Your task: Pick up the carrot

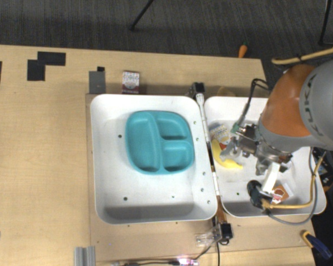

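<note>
- Two white bins side by side: the left bin point(105, 165) and the right bin point(233, 195).
- One teal divided tray point(158, 142), in the left bin.
- One yellow item point(231, 162), in the right bin beside the arm.
- One robot arm point(305, 107), over the right bin.
- Three black marks point(44, 64) on the bench's far left.

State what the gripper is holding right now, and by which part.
Cannot be told. The gripper is down in the right bin among the yellow item and other objects, but the arm's wrist hides its tips.
</note>
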Controlling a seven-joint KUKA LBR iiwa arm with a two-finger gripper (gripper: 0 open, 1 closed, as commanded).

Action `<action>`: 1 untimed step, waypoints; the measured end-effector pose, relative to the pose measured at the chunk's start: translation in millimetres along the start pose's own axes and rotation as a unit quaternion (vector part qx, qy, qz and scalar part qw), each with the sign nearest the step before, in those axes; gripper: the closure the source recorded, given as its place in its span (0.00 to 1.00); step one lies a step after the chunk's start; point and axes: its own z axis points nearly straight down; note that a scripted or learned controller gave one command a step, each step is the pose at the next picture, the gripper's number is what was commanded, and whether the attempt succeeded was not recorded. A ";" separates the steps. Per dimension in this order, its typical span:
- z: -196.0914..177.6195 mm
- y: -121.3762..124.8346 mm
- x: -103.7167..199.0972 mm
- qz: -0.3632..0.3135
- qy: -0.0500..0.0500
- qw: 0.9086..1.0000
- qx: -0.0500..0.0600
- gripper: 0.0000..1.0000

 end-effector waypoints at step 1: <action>-2.1 19.7 41.0 0.069 0.001 0.998 -0.002 0.00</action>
